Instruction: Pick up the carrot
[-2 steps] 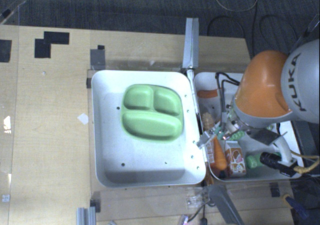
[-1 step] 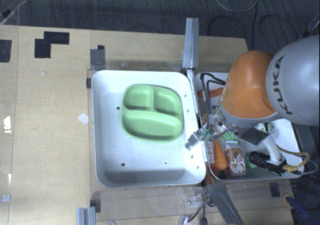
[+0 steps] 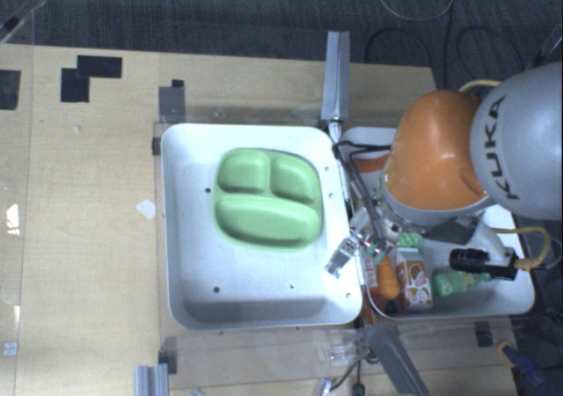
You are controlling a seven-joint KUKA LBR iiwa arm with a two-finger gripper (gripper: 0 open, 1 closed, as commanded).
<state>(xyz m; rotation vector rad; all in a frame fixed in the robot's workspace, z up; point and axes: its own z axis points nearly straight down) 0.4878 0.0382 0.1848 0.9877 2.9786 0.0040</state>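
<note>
My gripper hangs over the small orange carrot; jaw state unreadable. Looks light, stiff, smooth: take hold mid-length, across its width.

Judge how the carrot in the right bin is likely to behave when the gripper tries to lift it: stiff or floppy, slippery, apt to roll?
The carrot looks like smooth moulded plastic, so probably stiff and light, and perhaps slippery. Its rounded shape suggests it could roll if nudged. It lies close beside a small carton under the arm, so that may limit rolling.
</note>
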